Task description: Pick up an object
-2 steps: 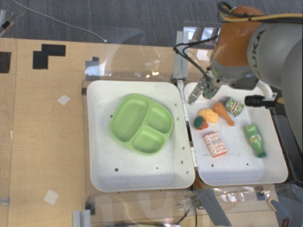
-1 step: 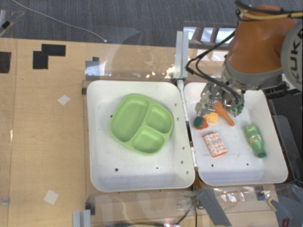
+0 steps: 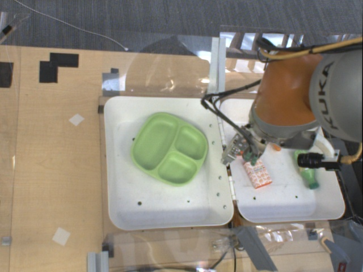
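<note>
- Nearest the camera, the front rims of two shallow white bins run side by side along the wooden bench (image 3: 45,169), which carries a few pale tape squares and black markers on its left part.
- In the right bin (image 3: 283,205), a small flat packet (image 3: 258,175) with a red-and-white pattern lies on the floor, tilted, near the divide between the bins.
- A green object (image 3: 309,176), partly covered by a black part of the arm, lies near the right wall of the same bin, well apart from the packet.
- The gripper (image 3: 238,151) hangs low over the left part of the right bin, just above and beside the packet's upper end; whether its fingers are spread or pressed together cannot be told, and nothing is seen between them.
- In the left bin (image 3: 122,208), a light green divided plate (image 3: 169,147) with three compartments rests flat near the middle.
- Above the gripper, the arm's orange band (image 3: 283,92) and grey link (image 3: 340,95) come in from the right, with black cables (image 3: 227,98) looping across the bin divide.
- Farthest back, clear panels stand behind the bins, and grey carpet lies beyond the bench.
</note>
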Robot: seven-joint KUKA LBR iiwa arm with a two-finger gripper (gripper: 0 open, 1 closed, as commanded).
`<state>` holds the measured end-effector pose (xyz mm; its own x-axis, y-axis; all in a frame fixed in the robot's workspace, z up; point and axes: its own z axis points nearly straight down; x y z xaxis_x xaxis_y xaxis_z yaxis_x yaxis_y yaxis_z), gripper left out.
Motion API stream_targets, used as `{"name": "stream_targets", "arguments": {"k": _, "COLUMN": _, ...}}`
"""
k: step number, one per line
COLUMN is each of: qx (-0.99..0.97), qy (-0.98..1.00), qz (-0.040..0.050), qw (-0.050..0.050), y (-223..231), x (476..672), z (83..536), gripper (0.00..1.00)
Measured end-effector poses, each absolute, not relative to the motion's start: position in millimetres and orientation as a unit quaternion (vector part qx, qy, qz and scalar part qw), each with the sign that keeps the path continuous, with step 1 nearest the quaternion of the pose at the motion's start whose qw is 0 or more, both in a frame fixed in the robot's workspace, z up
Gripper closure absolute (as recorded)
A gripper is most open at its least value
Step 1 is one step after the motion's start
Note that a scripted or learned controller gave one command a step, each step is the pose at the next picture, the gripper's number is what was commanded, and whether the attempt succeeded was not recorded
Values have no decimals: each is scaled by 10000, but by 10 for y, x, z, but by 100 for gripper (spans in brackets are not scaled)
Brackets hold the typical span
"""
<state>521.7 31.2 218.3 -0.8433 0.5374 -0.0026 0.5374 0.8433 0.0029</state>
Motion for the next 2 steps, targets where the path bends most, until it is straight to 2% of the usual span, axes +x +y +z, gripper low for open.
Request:
{"name": "stream_targets", "arguments": {"k": 1, "qx": 94, "qy": 10000, "qz": 11, "qw": 31, "y": 791, "x": 4883, "z": 1852, "gripper": 100}}
{"name": "stream_targets", "arguments": {"k": 2, "qx": 1991, "qy": 9800, "qz": 20, "qw": 27, "y": 1296, "x": 4877, "z": 1954, "gripper": 100}}
